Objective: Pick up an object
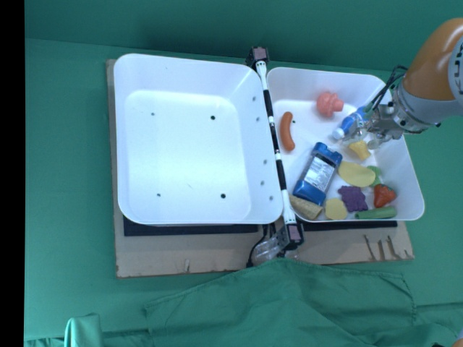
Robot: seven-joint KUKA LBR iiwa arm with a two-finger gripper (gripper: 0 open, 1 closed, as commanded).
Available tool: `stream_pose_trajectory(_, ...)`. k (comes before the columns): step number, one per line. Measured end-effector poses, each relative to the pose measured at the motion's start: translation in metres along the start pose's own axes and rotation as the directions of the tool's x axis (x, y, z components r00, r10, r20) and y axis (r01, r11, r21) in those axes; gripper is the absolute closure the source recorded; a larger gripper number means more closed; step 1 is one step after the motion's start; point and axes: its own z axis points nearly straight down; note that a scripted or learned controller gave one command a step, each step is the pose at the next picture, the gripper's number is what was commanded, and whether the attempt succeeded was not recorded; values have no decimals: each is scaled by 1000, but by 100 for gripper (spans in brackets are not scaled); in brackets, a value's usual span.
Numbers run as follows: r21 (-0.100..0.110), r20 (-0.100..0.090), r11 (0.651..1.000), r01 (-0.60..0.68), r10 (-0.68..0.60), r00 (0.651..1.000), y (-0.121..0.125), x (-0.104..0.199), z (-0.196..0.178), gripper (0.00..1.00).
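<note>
The bench (65,157) is covered in green cloth, and a brown board (145,262) lies on it. Two white bins sit on the board, side by side. The left bin (130,71) is the bigger one. The right bin (405,172) holds all the toys.

The grey and orange arm (438,56) reaches in over the right bin's far right corner. Its gripper (377,127) hangs low by the bin's right wall. I cannot tell if it is open or closed, or if it has anything in it.

A blue packet (317,173) lies in the middle of the right bin. An orange sausage (287,131) lies near the left wall. A pink toy (329,104) sits by the far edge. A small bottle (349,123) with a blue top lies just beside the gripper, and a little yellow block (359,150) sits right under it.

I think the arm is picking which toy to grab. The bottle or the yellow block look like the ones. Next it must go straight down onto one and squeeze it well.
</note>
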Motion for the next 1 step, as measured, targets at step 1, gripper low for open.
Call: stream_pose_trajectory(1, 13, -7, 1000, 1, -1, 1000, -19, 30, 9, 100)
